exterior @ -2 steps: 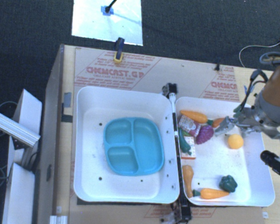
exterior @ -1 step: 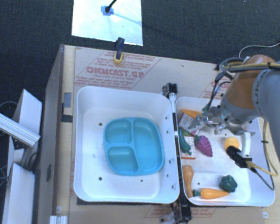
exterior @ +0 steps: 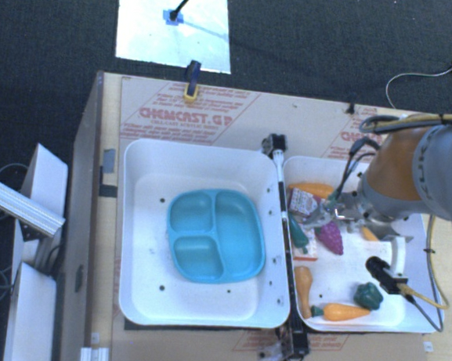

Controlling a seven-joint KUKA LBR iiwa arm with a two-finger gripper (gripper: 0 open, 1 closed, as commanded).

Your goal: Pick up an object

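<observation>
Reaching in from the right, a grey arm [exterior: 440,163] with an orange band hangs over the right white bin [exterior: 409,329]. Its gripper [exterior: 327,212] sits low among the toys there, just beside a purple toy [exterior: 331,238]; how far it is open, and whether it grasps anything, cannot be told. Nearby lie a small package with red print [exterior: 303,200], too small to read, two orange carrots [exterior: 342,311], and a dark green toy [exterior: 369,294]. A blue divided tray [exterior: 215,235] rests in the left white bin [exterior: 142,286]. Red lettering on the board [exterior: 216,108] beneath reads "CHEMCAST GP".
</observation>
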